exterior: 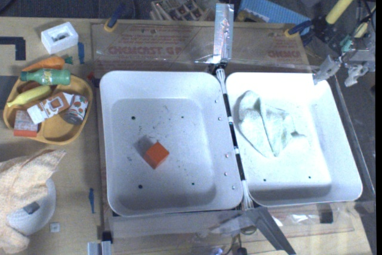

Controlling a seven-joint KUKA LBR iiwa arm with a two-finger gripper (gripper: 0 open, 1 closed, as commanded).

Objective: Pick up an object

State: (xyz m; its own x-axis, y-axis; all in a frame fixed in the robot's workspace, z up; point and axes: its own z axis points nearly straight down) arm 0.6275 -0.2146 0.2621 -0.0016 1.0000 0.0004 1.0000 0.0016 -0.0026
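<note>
Camera view: we note two white bins side by side on the bench. In the left bin [119, 92] an orange block [157, 154] lies on the floor, a little left of the bin's middle and toward the near side, well apart from every wall. In the right bin [340, 170] a crumpled white cloth [268, 125] lies in the far-left part, near the divider between the bins.

We see the gripper [341, 67] at the far right corner of the right bin, above its rim, well apart from both the cloth and the block. Nothing is visible between its fingers; whether they are spread or closed we cannot tell at this size.

To the left of the bins sits a yellow bowl [62, 134] holding a green bottle [46, 76] and small packets.
</note>
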